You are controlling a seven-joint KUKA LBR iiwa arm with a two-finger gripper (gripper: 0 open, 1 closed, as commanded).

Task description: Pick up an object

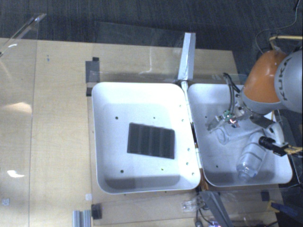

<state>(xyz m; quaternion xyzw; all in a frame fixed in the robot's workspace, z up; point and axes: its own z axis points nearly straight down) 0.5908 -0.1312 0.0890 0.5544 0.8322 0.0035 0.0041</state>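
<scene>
Below the hand (226,118), low in the right bin (203,162), lies a clear plastic bottle (249,160), not yet lifted. Whether the hand is open or closed, I cannot tell.

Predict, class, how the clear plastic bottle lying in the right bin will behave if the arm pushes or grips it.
The bottle lies on its side, so a push would probably roll it. It looks see-through and empty, so likely light. Its thin, smooth wall may dent or slip under a grip.
</scene>
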